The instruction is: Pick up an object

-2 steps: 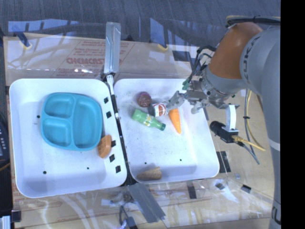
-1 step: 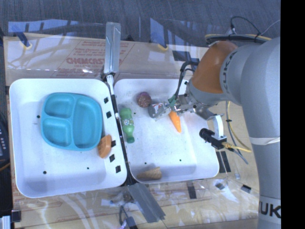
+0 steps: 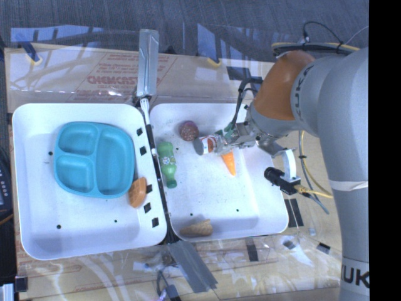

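Observation:
My gripper (image 3: 227,138) hangs low over the upper middle of the right bin (image 3: 263,215), reaching in from the right under the orange-banded wrist. A small red and white can (image 3: 208,145) lies just to its left, touching or nearly touching it. An orange carrot-shaped piece (image 3: 229,162) lies directly below the gripper. A dark red ball (image 3: 189,130) sits further left, apart from the can. A green bottle-shaped toy (image 3: 166,162) lies along the bin's left wall. A tan bread-like piece (image 3: 197,228) rests at the near wall.
The left bin (image 3: 37,231) holds a blue divided plate (image 3: 95,158) and an orange-brown piece (image 3: 138,192) by its right wall. A black-marked divider (image 3: 150,168) separates the bins. The arm's body covers the right bin's right edge.

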`<state>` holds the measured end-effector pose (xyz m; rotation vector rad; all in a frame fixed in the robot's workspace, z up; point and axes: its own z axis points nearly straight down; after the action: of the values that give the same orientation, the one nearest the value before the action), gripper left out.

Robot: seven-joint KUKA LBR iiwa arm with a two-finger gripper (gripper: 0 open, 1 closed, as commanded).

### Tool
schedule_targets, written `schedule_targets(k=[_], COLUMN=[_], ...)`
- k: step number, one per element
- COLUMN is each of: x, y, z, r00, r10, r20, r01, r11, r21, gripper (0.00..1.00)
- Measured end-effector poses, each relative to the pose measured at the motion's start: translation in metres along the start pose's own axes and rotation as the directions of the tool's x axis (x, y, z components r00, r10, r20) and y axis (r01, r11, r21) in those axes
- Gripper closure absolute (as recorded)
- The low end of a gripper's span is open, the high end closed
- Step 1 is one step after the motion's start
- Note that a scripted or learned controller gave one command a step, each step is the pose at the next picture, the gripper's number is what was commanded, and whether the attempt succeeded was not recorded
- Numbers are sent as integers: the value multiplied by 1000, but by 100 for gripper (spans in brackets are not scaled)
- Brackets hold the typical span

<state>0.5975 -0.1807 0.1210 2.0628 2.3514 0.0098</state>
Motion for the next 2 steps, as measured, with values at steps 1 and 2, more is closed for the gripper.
schedule_targets(k=[1,2], x=[33,33], y=[57,55], z=[-95,-92], r00=[999,999], r10=[51,52], r20=[-5,-6], r01=[-51,-51], r11=[999,999], r21=[11,16], gripper=[100,0])
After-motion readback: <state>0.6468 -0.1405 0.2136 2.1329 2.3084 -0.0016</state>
